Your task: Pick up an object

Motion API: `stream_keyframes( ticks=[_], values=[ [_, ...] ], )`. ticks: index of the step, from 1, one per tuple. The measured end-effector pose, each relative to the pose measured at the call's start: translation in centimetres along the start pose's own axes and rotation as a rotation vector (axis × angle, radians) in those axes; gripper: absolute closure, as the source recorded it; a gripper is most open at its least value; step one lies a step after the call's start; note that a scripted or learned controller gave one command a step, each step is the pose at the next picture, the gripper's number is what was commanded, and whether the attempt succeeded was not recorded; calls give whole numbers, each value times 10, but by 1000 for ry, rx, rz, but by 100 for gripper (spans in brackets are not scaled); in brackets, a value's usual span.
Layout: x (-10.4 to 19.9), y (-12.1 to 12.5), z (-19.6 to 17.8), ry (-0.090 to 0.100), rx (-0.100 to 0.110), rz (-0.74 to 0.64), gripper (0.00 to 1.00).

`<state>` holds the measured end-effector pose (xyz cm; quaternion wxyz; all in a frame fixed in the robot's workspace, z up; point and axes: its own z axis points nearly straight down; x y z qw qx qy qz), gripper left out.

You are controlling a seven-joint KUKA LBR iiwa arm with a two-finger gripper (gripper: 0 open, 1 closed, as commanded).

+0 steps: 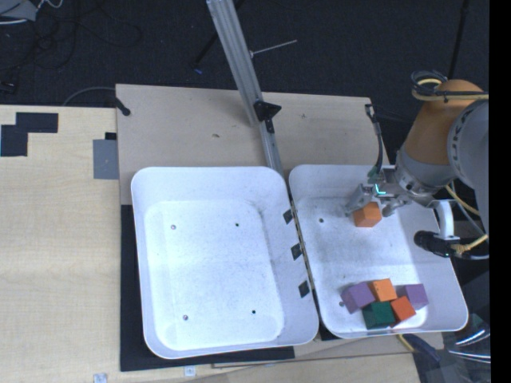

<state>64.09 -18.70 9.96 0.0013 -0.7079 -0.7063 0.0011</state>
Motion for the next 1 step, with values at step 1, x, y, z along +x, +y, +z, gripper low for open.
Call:
stream_keyframes(
  ticks=[1],
  values=[
    [-1,-1,-10,0,0,3,100]
  ],
)
